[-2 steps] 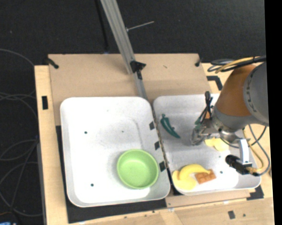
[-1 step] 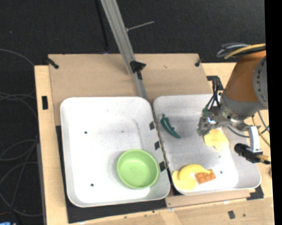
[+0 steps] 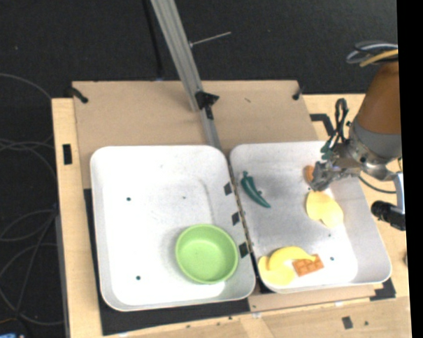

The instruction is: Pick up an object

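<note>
Objects lie in white bins (image 3: 162,156) on a tan bench (image 3: 265,106) over black floor (image 3: 24,54); hand (image 3: 322,175) grip unclear.

We can read no text, label, brand, number or sign anywhere here. The two white bins (image 3: 162,160) carry only small dark dots, the bench (image 3: 146,104) shows bare board, and the objects in the bins are plain-coloured, with no lettering that we can make out at this resolution.
</note>
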